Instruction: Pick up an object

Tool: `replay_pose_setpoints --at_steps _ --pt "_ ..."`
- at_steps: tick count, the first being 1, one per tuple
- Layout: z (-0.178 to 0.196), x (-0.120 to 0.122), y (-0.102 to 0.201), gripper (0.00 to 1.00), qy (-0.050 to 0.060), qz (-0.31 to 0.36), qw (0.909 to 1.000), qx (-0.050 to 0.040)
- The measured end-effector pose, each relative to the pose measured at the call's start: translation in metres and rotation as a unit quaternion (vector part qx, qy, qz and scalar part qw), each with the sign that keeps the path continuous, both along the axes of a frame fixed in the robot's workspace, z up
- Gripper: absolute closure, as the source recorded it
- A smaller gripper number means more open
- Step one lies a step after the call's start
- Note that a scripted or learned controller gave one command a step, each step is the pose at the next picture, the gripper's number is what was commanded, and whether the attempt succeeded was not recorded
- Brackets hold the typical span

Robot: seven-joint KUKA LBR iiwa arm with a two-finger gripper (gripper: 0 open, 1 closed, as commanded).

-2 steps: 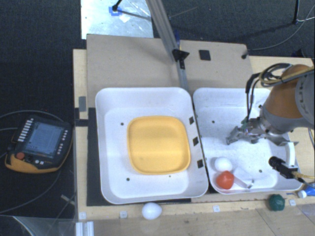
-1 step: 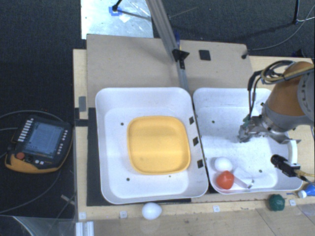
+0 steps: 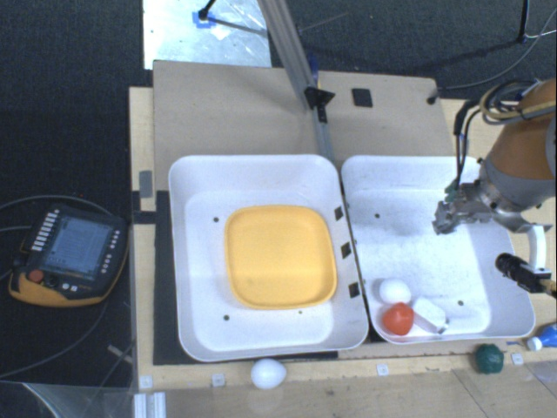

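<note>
A yellow square plate (image 3: 281,256) lies in the left bin (image 3: 196,233). In the right bin (image 3: 409,203), near its front edge, sit a white ball (image 3: 394,291), a red ball (image 3: 399,319) and a small white block (image 3: 430,313), close together. My gripper (image 3: 446,219) hangs over the right bin's back right part, well behind those objects, with nothing seen between its fingers. Its fingers are too small and dark to read.
A white egg-shaped object (image 3: 268,374) lies on the bench in front of the left bin. A dark green ball (image 3: 488,358) sits off the right bin's front right corner. A teach pendant (image 3: 68,255) rests on the floor at left. A slanted grey pole (image 3: 291,37) crosses the back.
</note>
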State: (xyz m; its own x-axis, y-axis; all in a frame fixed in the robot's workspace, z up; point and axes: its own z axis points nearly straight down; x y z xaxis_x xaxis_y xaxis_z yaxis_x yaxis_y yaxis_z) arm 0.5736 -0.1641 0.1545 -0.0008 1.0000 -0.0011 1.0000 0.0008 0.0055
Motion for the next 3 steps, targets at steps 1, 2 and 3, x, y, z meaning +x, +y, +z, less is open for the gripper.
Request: replay_pose_setpoints --at_steps 1,2,3 --pt "0.044 -0.002 -0.006 1.00 0.000 0.000 1.0000 0.0000" --pt "0.091 0.002 0.003 1.00 0.001 0.000 1.0000 0.0002" --pt "0.082 -0.006 0.049 1.00 0.003 0.002 1.0000 0.0010"
